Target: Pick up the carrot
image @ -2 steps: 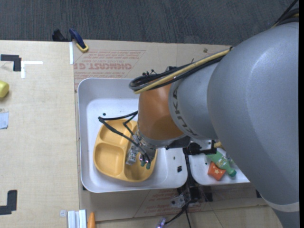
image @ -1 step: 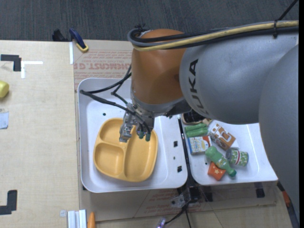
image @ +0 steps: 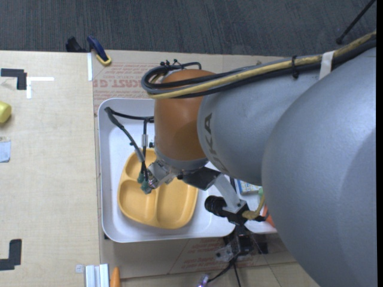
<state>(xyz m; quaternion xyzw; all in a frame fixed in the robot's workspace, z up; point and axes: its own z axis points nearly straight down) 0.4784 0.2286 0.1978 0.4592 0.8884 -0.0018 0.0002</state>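
Pincer (image: 145, 184) hung over yellow divided tray (image: 157, 205), white bin (image: 114, 220) beneath, finger opening could not be told.

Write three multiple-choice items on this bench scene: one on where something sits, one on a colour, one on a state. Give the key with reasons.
1. Where does the divided tray sit?
A. In the white bin
B. On the bare wooden bench
C. On the dark floor

2. What colour is the band above the arm's wrist?
A. Blue
B. Orange
C. Green

3. How does the arm stand in relation to the bin?
A. Parked clear of it
B. Lying flat on the bench
C. Reaching over it, covering much of it

Key: 1 A, the yellow tray lies inside the bin's white walls. 2 B, the rounded section over the bin is orange. 3 C, the grey body and the wrist hang above the bin and tray.
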